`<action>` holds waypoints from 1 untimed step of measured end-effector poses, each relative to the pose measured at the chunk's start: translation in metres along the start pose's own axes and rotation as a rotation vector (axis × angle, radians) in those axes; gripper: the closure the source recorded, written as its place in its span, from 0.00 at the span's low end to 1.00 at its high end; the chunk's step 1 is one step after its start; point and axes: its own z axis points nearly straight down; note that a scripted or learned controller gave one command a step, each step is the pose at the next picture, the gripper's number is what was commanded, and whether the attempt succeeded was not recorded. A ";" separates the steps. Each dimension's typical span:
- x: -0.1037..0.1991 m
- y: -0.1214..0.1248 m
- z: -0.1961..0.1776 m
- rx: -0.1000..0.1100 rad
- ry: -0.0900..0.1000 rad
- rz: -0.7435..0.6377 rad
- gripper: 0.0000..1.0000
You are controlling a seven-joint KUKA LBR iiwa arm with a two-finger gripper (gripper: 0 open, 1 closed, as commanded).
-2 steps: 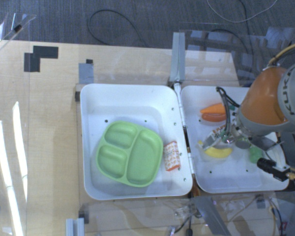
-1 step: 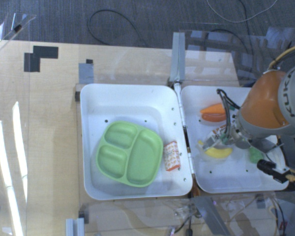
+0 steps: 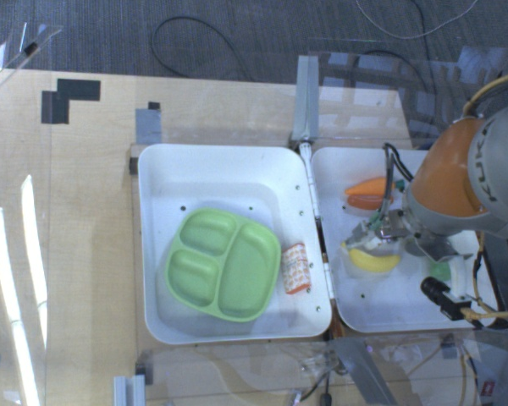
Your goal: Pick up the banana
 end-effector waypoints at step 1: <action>0.001 -0.003 0.000 0.001 -0.005 -0.018 0.00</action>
